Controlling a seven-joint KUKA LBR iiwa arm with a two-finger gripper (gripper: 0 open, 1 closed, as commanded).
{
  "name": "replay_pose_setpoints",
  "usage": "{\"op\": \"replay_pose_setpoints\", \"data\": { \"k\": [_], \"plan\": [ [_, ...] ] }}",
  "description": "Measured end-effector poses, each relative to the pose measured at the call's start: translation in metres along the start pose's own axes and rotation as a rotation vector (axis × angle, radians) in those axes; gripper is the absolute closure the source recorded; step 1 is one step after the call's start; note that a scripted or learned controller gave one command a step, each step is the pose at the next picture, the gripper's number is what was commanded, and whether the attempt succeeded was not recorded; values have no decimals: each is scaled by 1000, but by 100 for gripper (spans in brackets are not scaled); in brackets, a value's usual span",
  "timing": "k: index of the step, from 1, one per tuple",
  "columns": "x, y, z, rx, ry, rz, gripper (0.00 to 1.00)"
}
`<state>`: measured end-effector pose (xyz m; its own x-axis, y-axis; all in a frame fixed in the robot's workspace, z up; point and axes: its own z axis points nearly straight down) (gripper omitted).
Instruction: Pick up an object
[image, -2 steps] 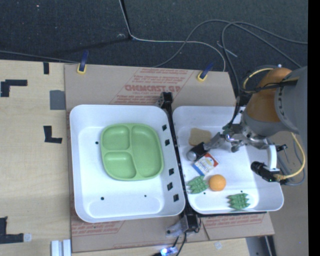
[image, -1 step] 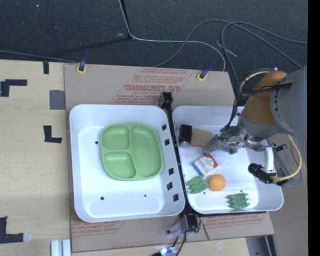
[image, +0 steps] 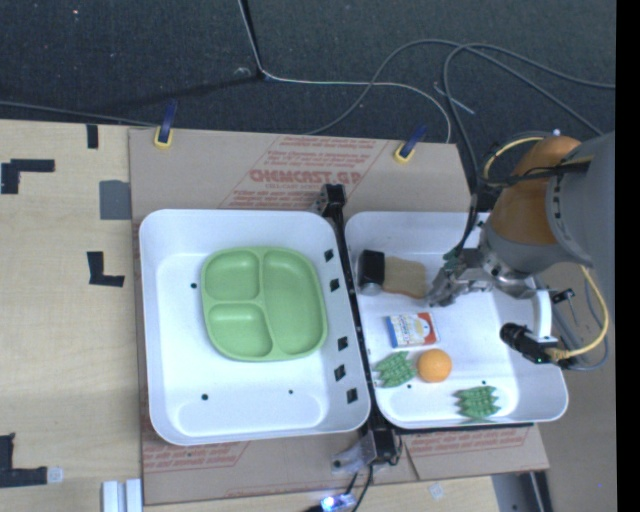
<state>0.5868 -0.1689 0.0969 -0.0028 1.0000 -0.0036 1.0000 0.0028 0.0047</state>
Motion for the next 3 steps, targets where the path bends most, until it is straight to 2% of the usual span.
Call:
{"op": "replay_pose_setpoints", "data": {
  "k": [2,3],
  "plan": [
    [-3,2,-126,-1,2,1,100],
    [6,8,-178,0,3,-1,100]
  ]
}}
